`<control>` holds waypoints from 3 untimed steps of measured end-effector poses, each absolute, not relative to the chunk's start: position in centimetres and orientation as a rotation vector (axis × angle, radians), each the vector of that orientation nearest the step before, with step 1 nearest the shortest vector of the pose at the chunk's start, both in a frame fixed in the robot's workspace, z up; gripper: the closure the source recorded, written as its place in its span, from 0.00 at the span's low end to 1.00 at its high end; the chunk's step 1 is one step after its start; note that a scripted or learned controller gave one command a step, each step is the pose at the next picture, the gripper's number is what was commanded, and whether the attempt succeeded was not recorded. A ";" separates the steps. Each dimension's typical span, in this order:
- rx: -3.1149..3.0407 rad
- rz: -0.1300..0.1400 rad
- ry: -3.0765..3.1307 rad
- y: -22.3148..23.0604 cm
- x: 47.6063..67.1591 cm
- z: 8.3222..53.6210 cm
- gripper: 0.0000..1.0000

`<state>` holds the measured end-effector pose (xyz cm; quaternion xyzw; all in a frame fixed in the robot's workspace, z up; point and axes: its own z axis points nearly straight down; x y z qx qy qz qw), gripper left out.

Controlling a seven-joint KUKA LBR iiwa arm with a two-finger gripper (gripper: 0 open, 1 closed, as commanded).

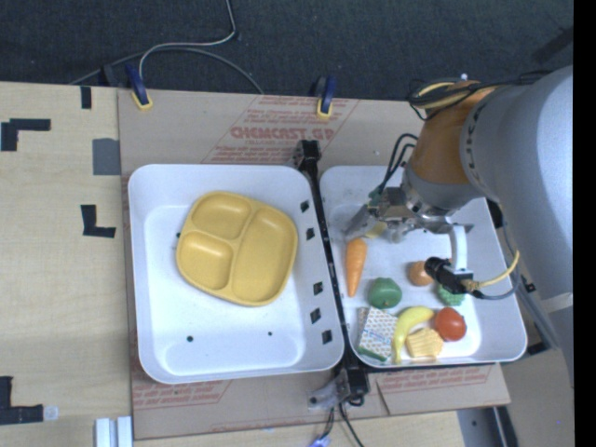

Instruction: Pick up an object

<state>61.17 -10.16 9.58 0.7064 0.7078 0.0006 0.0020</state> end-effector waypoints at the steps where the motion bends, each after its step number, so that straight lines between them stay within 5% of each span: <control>1: 2.217 0.002 2.218 -9.6 59.3 8.6 0.00; 2: 2.222 -0.003 2.224 -9.5 55.7 9.3 0.00; 3: 2.219 0.002 2.222 -10.0 60.1 8.6 0.00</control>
